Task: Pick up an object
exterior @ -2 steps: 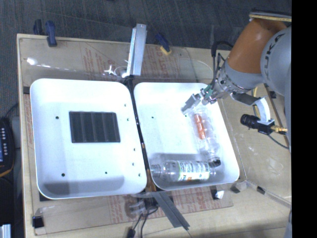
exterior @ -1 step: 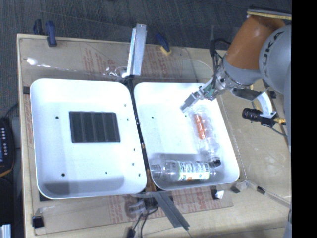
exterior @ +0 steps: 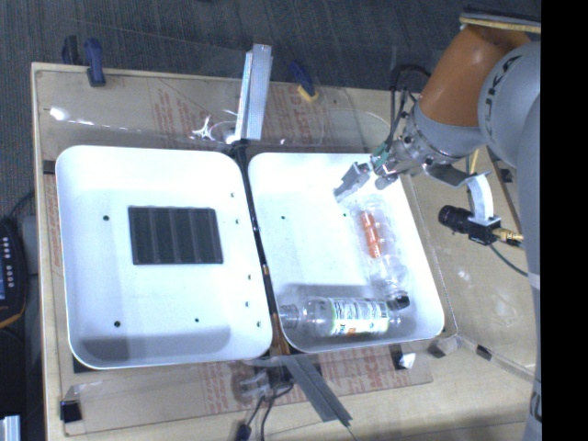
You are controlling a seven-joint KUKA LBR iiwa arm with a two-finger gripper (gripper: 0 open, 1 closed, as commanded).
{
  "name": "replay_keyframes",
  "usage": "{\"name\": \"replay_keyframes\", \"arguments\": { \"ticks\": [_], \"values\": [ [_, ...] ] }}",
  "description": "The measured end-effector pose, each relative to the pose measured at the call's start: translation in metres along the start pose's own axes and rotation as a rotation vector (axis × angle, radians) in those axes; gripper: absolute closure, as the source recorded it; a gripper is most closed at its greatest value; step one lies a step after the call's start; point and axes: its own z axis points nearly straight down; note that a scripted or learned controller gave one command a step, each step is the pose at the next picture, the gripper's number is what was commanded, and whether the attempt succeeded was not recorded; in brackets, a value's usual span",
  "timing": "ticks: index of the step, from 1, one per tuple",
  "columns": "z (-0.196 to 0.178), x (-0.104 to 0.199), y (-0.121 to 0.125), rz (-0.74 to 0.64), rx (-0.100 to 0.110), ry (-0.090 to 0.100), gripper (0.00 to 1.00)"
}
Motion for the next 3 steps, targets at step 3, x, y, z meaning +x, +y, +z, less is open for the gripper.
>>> {"name": "replay_keyframes", "arguments": {
  "ticks": [3],
  "values": [
    [0.035, -0.006, -0.011, -0.294, 0.004, 0.006, 0.0]
  ]
}}
